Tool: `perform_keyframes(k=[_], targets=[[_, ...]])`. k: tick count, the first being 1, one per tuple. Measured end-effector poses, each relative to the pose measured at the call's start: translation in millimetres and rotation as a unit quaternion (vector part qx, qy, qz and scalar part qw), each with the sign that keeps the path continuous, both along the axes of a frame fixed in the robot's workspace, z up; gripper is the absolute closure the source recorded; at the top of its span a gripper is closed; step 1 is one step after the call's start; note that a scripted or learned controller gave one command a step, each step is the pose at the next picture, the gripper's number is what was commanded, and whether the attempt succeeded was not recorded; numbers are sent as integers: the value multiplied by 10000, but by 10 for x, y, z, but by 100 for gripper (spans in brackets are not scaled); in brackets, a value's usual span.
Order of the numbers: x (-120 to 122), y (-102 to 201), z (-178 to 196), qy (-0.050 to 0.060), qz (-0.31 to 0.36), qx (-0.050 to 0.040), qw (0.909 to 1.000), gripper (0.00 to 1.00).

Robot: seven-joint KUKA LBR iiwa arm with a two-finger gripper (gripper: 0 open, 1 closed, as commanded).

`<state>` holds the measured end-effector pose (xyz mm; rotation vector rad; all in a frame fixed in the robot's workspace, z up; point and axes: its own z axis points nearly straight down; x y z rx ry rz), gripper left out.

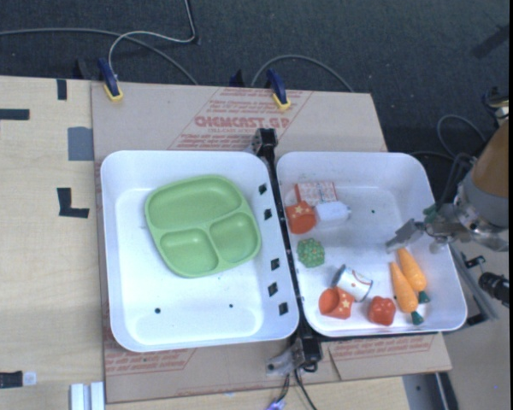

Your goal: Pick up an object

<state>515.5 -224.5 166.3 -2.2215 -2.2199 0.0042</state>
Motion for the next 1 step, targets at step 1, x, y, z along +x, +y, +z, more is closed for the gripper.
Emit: perform_keyframes(k=[1], targets=[[-299,120,-795,-43,7,-14,10000,0]])
